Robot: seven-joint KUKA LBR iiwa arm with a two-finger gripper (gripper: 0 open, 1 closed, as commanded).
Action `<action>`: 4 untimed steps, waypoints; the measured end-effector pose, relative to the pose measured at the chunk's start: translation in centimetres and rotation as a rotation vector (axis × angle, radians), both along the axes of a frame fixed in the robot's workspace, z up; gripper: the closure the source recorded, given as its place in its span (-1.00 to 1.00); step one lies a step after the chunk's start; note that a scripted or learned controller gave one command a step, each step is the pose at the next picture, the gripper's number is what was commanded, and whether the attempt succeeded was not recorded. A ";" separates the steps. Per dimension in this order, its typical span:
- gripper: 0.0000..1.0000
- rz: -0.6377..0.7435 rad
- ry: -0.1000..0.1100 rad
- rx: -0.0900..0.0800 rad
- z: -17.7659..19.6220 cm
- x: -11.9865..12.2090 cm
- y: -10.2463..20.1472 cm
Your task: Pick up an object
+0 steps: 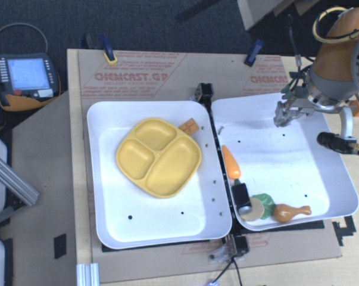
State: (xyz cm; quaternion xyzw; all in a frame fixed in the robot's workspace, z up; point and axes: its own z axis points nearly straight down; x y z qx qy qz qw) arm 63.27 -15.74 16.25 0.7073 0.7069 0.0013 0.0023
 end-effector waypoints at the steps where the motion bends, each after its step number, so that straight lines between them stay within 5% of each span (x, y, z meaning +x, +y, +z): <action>1: 1.00 0.001 -0.002 -0.001 5.4 0.2 0.0; 4: 1.00 0.007 0.001 0.003 6.2 2.1 16.1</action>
